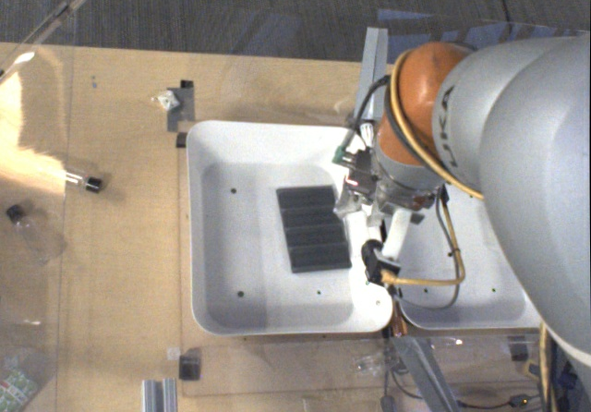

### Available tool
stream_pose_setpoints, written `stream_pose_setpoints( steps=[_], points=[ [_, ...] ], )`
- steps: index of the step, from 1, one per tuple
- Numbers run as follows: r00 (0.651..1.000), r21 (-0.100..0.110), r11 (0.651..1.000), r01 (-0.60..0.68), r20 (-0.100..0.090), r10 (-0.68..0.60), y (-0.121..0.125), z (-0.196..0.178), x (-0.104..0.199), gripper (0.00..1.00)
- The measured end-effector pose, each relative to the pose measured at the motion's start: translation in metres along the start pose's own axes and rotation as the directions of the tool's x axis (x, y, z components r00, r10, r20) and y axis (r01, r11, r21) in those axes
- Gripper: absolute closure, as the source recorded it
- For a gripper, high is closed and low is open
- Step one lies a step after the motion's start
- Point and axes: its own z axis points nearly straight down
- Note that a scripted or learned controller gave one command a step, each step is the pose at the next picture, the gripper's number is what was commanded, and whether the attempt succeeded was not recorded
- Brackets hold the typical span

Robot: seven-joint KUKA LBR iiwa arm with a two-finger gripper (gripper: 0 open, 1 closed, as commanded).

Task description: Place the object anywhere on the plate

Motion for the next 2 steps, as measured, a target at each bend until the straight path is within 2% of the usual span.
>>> stream_pose_setpoints(
  steps=[1, 2],
  points=[
    [1.0, -0.002, 1.0, -0.025, -0.001, 0.025, -0.042, -0.034, 0.066, 1.0],
    [0.918, -0.001, 0.918, 0.396, 0.0, -0.396, -0.077, -0.014, 0.116, 1.0]
  ],
)
